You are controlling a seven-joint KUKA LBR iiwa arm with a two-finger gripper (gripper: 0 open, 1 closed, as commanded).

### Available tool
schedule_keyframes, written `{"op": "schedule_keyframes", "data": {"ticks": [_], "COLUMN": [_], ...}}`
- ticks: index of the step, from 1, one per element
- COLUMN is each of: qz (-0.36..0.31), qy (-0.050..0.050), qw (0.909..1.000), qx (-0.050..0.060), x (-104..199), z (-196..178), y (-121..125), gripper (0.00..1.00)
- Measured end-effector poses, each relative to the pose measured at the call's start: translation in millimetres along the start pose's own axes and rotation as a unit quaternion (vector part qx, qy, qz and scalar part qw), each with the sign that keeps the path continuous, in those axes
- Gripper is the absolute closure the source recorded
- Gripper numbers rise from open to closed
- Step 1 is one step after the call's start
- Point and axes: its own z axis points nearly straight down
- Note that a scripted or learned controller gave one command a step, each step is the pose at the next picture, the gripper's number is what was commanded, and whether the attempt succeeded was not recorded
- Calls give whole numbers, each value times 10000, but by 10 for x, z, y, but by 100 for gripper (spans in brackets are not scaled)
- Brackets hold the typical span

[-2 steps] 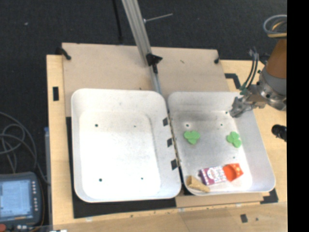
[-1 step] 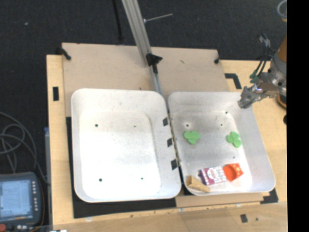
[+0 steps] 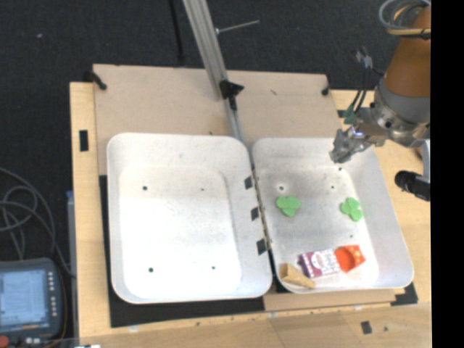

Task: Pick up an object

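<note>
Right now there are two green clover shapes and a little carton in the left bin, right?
Not quite. The two green clover shapes and the little carton are in the right bin, not the left bin. The camera view shows them there, with the end effector over that bin's far edge.

Arm (image 3: 406,64) cut off at the right edge; monitor (image 3: 27,299) cropped at bottom left.
</note>
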Motion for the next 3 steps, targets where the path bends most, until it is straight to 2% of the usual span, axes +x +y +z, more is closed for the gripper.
{"op": "schedule_keyframes", "data": {"ticks": [1, 2, 3], "qz": [-2, 5, -2], "qy": [4, -1, 3], "qw": [10000, 10000, 10000], "qx": [3, 9, -9], "x": [611, 1103, 1604], "z": [3, 172, 129], "y": [-24, -81, -78], "gripper": [100, 100, 100]}}
